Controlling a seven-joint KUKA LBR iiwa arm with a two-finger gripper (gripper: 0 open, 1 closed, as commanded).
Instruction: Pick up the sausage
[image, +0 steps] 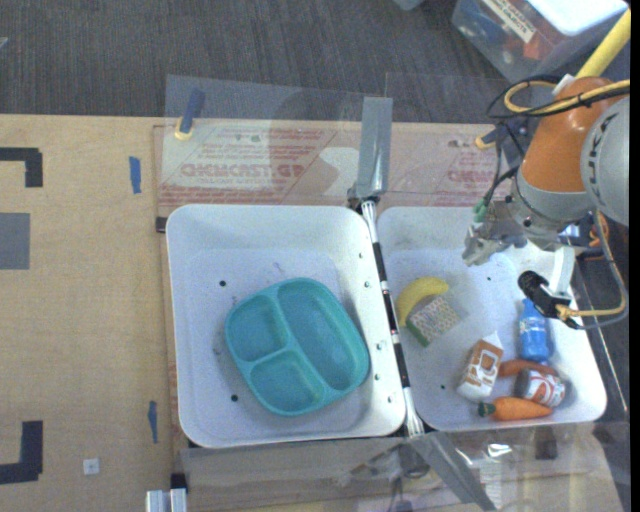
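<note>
Arm is grey with a rounded orange band above the wrist. Yellow cable loops over the top of the orange section, another yellow lead runs low by a black fitting on the side. Hand is small, grey metal, with a spot of green on it.
</note>
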